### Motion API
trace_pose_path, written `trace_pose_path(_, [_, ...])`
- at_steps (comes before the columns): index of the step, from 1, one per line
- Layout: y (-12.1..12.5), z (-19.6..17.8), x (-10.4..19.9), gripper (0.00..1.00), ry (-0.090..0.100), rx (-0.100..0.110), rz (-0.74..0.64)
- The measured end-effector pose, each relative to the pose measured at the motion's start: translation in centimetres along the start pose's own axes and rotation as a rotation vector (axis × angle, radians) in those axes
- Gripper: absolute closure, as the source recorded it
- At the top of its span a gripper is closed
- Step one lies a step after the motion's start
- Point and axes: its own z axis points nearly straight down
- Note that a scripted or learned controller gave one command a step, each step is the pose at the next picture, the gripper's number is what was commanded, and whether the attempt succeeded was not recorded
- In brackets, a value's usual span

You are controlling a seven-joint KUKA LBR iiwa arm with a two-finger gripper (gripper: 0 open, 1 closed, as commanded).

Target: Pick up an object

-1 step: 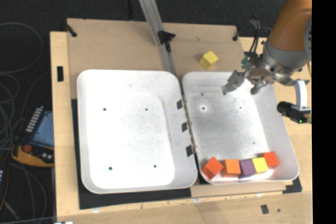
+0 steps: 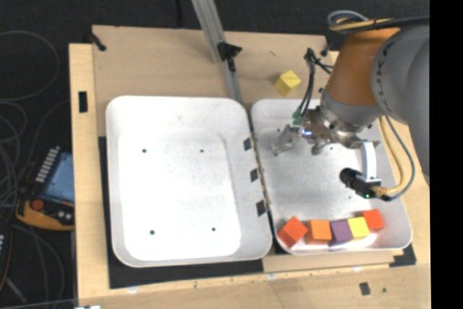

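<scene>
White plastic forms the shallow left bin (image 2: 181, 177), which lies bare of blocks, so it gives the program nothing to take; just beside it, across a thin seam, sits the matching right bin (image 2: 304, 184). Along that bin's near wall a row of small foam cubes rests side by side: orange-red cube (image 2: 293, 230), orange cube (image 2: 319, 229), purple cube (image 2: 339, 230), yellow cube (image 2: 358, 227), red cube (image 2: 373, 219). A stray yellow block (image 2: 288, 82) sits on the wooden bench beyond the bins. The grey two-finger gripper (image 2: 302, 140) hangs over the right bin's far half, well apart from the row; whether it is spread or closed cannot be told, and nothing shows between its tips.
</scene>
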Motion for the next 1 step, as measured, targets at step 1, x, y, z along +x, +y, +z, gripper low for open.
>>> trace_pose_path(1, [-7.26,-8.61,4.33,0.00,-0.001,-0.014,-0.001])
